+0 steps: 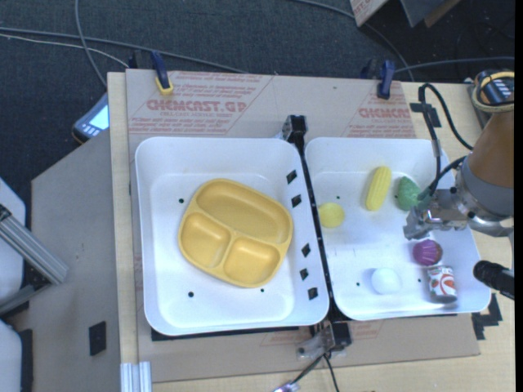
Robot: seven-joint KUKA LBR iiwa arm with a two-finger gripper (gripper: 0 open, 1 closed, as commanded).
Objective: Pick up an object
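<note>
Corn cob [377,188] lengthwise near-upright, pincer [419,227] above purple object [426,252]

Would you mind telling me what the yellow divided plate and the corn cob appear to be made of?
The yellow divided plate looks like moulded plastic with a smooth, slightly glossy finish: uniform colour, rounded compartment ridges, soft highlights. The corn cob is probably a plastic toy: evenly yellow with a matte look, though its surface texture is too small to tell.

Left bin [155,243] has a yellow divided tray [235,232]. Right bin [351,296] holds a corn cob [377,188], yellow ball [331,215], green thing [408,192], purple thing [426,252], white ball [385,281] and a small can [442,284]. Gripper [421,225] sits right above the purple one.
</note>
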